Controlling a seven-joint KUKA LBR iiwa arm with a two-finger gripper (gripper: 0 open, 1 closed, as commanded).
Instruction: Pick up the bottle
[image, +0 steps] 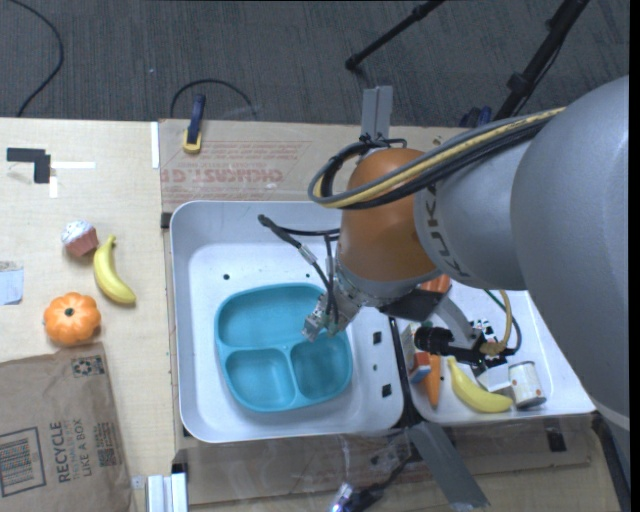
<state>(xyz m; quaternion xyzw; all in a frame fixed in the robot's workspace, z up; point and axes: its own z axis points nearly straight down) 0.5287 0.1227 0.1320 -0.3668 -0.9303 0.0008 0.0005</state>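
A small white bottle-like container (525, 384) lies on its side at the right end of the right bin (570, 400), just right of a yellow banana (475, 391). My gripper (320, 325) hangs low in the left bin (195, 300), over the right rim of a blue divided plate (262, 340), well to the left of the bottle. Nothing shows in its grasp. The grey arm and its orange band (385, 225) cover much of the right bin.
An orange carrot-like piece (428, 376) lies next to the banana in the right bin. On the bench left of the bins lie a second banana (111, 272), a small pumpkin (72, 319) and a cupcake (79, 239). Cardboard (50, 430) sits at the lower left.
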